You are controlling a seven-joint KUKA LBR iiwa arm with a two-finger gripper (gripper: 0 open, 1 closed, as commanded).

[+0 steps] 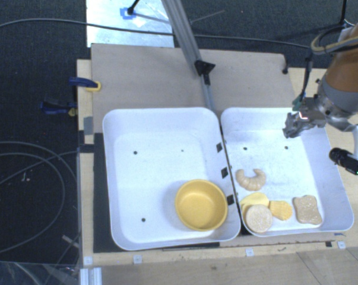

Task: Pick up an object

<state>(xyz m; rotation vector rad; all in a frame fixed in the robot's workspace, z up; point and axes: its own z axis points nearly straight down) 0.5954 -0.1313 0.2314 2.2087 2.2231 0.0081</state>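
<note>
Camera view shows the tan tabletop [143,76] bearing two shallow white plastic bins. The left bin [137,129] holds a round yellow bowl [201,204] at lower centre. The right bin [321,177] holds a curved beige croissant [250,179], a toast slice [307,209], a round cracker [259,218] and yellow pieces [279,209] along its lower edge. The gripper [292,126] hangs at upper right, holding nothing; its opening I cannot tell.
</note>
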